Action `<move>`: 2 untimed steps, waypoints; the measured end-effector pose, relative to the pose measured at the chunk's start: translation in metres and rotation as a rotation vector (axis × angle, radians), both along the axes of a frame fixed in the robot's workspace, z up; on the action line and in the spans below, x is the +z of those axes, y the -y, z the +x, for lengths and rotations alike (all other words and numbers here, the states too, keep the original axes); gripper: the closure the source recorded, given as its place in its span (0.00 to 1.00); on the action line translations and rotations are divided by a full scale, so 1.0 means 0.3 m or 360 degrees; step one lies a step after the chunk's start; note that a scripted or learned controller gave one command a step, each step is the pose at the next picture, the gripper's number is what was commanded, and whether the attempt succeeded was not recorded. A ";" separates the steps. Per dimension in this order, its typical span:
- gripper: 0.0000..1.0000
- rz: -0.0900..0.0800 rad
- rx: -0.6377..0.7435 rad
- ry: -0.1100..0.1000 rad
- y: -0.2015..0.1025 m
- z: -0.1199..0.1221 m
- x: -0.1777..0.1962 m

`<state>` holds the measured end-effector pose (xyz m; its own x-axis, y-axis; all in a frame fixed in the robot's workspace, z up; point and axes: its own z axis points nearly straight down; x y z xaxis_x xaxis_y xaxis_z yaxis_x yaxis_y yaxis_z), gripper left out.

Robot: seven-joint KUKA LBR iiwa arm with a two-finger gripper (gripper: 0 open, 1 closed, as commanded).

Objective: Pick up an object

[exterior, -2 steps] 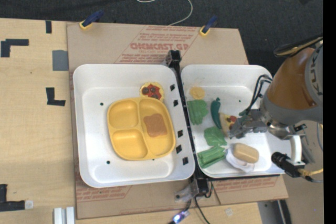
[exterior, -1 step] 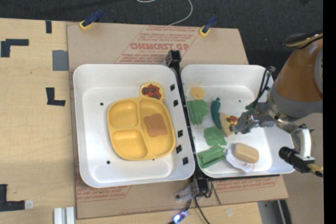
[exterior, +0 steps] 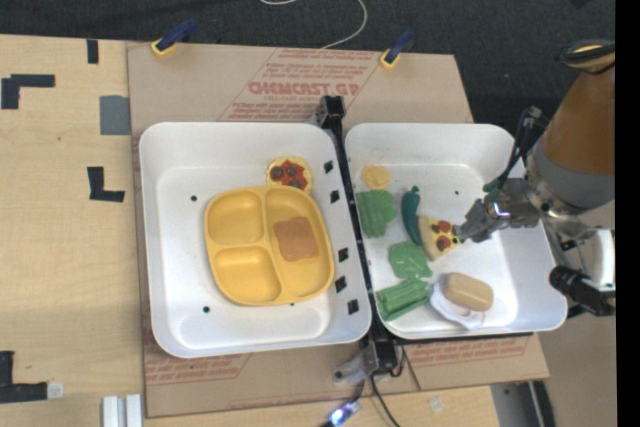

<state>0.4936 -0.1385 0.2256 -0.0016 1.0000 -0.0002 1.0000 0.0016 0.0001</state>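
Note:
My gripper (exterior: 476, 223) is low in the right bin (exterior: 500, 147), reaching in from the right. Its tip is right beside a toy pizza slice (exterior: 437, 235), on that slice's right edge. I cannot see whether it touches the slice. A dark green pepper (exterior: 412, 205) lies just left of the slice. A tan bun (exterior: 468, 292) rests on a white piece (exterior: 452, 312) at the bin's front. Green toys lie to the left: a leafy one (exterior: 376, 212), a smaller one (exterior: 409, 260) and a long one (exterior: 402, 296). A small yellow piece (exterior: 375, 178) lies at the back.
The left bin (exterior: 175, 215) holds a yellow divided plate (exterior: 240, 225) with a brown patty (exterior: 296, 239) on it, and a small round pizza toy (exterior: 290, 173) behind the plate. Dark clips join the two bins along the middle wall (exterior: 345, 215).

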 end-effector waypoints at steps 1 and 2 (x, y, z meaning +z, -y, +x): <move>1.00 0.0004 0.0008 -0.0005 -0.201 -0.016 -0.002; 1.00 0.0001 0.0005 -0.0004 -0.340 0.020 -0.012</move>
